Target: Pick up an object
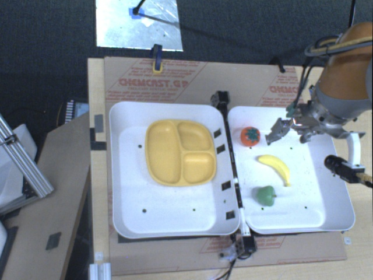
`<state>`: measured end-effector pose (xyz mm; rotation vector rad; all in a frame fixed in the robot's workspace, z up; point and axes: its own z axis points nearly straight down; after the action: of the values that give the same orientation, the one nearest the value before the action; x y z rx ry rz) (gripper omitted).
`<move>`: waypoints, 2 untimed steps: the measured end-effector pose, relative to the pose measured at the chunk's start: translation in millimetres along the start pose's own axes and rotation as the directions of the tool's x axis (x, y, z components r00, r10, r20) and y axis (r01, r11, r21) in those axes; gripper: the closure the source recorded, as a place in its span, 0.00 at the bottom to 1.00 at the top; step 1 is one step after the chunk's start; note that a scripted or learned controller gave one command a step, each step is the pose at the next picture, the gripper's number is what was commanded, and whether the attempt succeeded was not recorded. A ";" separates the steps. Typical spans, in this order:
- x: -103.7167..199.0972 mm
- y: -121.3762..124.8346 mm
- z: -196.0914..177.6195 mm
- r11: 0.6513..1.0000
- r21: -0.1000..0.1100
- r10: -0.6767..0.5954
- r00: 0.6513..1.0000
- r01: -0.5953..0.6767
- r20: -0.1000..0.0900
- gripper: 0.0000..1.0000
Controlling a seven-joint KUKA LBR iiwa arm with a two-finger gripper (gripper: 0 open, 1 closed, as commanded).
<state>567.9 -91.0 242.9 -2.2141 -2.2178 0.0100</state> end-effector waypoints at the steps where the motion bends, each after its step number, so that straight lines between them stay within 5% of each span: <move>1: 0.1 2.1 -5.9 1.000 -0.012 -0.002 1.000 0.002 0.001 0.00; 2: -1.0 5.0 35.5 1.000 -0.009 0.001 1.000 -0.001 0.001 0.00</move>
<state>572.5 -92.0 207.4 -2.2198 -2.2220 0.0010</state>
